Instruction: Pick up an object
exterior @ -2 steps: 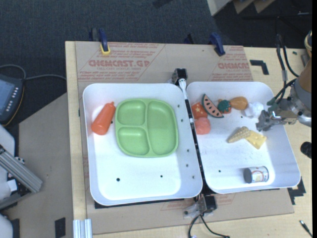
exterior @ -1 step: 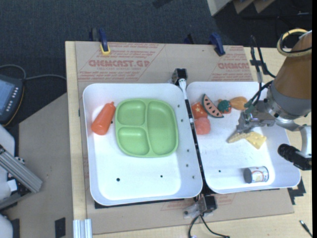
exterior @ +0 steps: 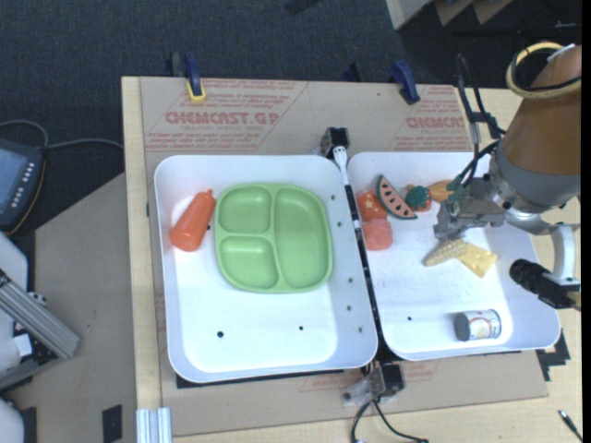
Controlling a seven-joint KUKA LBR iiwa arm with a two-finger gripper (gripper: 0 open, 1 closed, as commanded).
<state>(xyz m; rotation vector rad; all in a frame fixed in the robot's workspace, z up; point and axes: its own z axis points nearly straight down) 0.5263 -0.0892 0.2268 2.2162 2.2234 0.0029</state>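
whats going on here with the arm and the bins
A robot arm reaches in from the right, its gripper low over the right bin, just above a corn cob and a cheese wedge. Nothing visibly sits in its grasp. The left bin holds a green divided plate and an orange carrot.

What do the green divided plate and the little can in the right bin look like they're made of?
The green divided plate looks like molded plastic: uniform matte color and soft rounded compartment ridges. The can lying on its side seems to be metal with a paper or printed label, judging by its shiny end, though it could be a plastic toy.
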